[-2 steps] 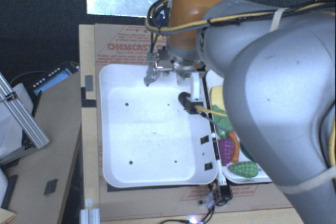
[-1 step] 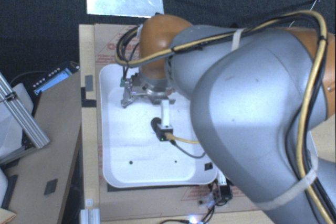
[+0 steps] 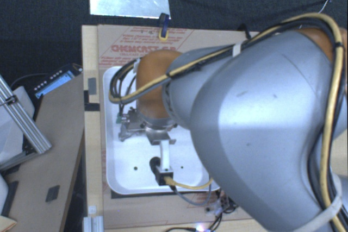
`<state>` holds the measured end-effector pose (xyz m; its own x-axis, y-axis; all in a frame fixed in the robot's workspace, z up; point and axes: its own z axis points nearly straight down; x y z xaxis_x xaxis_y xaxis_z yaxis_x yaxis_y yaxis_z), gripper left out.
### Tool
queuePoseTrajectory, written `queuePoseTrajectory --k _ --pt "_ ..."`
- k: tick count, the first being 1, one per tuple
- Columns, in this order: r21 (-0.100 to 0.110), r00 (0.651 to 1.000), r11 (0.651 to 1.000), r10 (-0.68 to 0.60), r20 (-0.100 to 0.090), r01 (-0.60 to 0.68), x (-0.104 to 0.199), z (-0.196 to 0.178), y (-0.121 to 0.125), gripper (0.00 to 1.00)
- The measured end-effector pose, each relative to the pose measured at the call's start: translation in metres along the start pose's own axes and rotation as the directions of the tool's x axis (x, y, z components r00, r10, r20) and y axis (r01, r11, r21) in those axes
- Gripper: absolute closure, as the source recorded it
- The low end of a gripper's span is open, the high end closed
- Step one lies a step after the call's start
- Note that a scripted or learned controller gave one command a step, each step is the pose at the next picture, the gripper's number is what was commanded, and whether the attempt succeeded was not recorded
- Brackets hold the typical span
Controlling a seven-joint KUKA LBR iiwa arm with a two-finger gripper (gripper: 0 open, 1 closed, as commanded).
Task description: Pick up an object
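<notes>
Presently: pincer [image 3: 132, 126], low at nine o'clock side of white bin [image 3: 122, 179]; open or closed, cannot tell. Step judged: reach to grasp. Next: closing squarely on something.

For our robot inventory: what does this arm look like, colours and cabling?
The arm is bulky, with smooth rounded grey shells. An orange band rings it above the wrist. A yellow cable runs along its outside, and black cables loop beside the band.

The bench [image 3: 89, 57] bears a red-printed cardboard sheet [image 3: 185, 41] — a white bin [image 3: 125, 171] on it.
</notes>
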<state>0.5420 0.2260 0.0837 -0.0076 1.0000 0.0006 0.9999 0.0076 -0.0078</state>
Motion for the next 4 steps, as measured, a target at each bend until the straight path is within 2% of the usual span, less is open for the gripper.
queuePoseTrajectory --k 1,2,3,4 --pt "-0.008 1.0 1.0 0.005 -0.001 -0.005 -0.002 -0.011 0.005 1.0" --pt "-0.019 1.0 1.0 0.003 -0.006 -0.003 -0.01 -0.15 -0.028 1.0" --pt "-0.018 1.0 1.0 0.001 -0.003 -0.001 0.01 -0.194 0.038 1.0" --pt "-0.017 1.0 1.0 0.002 -0.004 -0.002 -0.001 -0.281 0.024 1.0"
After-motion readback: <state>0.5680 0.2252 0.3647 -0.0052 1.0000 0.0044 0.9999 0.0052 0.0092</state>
